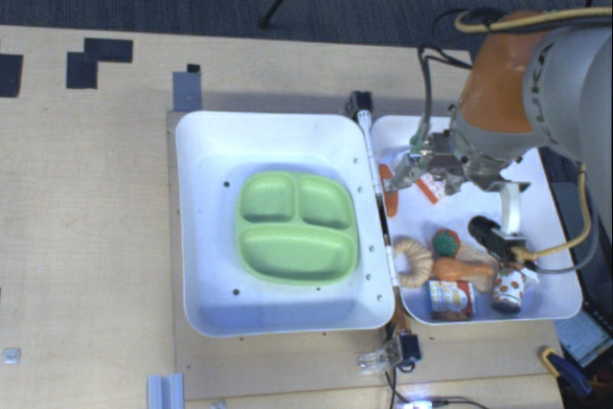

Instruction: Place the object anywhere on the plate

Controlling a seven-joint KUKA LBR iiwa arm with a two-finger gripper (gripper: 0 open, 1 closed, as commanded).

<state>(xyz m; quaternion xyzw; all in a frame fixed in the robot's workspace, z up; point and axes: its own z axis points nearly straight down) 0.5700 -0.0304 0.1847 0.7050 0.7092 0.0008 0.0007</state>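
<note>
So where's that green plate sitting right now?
The green plate lies in the middle of the left white bin, across the divider from the toys in the right bin.

You are looking at a pale green three-compartment plastic plate (pixel 292 227) lying in a glossy white bin (pixel 206 235). Right of that plate, the second white bin (pixel 551 215) holds a tan braided pretzel toy (pixel 416 259), an orange carrot toy (pixel 465 270) and a blue-labelled can (pixel 450 300). The wooden bench (pixel 86 235) is light beige.
</note>
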